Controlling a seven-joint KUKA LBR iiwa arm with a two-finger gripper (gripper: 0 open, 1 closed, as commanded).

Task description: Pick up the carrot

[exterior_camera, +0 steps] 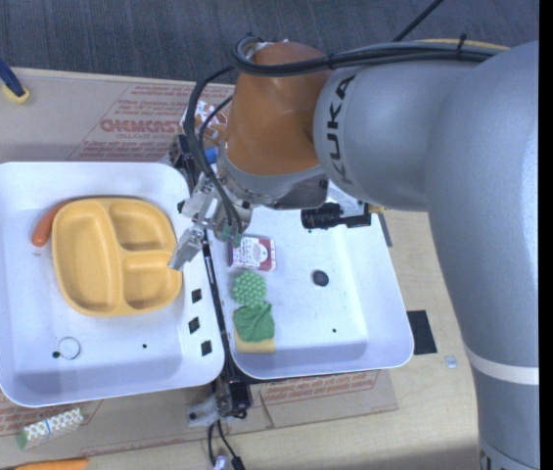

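The carrot (pixel 41 229) is a small orange piece in the left bin (pixel 2 292), lying against the left edge of a yellow divided plate (pixel 115 255) and partly hidden by it. My gripper (pixel 193 229) hangs over the ridge between the two bins, at the plate's right edge and well to the right of the carrot. Its two silvery fingers (pixel 186 252) are spread apart with nothing between them. The orange wrist band and grey arm cover the back of the right bin.
The right bin (pixel 364 311) holds a red-and-white packet (pixel 253 253), a green knobbly ball (pixel 249 287), a green-and-yellow sponge (pixel 254 327) and a small dark disc (pixel 320 278). A clear ring (pixel 69 348) lies at the left bin's front.
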